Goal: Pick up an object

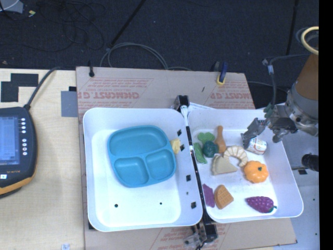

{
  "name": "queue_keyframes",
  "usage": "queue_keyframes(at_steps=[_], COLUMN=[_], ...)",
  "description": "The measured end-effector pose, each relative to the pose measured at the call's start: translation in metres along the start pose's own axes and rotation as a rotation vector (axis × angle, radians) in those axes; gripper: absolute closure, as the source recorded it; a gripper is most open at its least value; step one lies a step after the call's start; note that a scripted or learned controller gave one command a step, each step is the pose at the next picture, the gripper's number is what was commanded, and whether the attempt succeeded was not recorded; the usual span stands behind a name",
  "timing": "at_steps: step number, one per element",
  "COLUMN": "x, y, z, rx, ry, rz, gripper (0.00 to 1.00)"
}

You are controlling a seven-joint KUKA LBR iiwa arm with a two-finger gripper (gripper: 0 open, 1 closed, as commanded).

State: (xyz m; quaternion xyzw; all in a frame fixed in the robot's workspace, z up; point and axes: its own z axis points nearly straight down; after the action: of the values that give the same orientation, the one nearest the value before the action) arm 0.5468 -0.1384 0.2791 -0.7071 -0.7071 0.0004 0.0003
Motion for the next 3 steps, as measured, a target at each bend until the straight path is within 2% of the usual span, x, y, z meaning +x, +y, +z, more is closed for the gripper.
queue_keyframes(at_steps=[1, 2, 3], x=[-0.020, 0.001, 0.000], y=[0.057, 0.096, 0.096], z=[0.130, 0.194, 0.178], rx=[0.007, -0.001, -0.004], ry=[0.001, 0.000, 0.001], rz=[-0.003, -0.003, 0.001], gripper=[0.00, 0.00, 1.00])
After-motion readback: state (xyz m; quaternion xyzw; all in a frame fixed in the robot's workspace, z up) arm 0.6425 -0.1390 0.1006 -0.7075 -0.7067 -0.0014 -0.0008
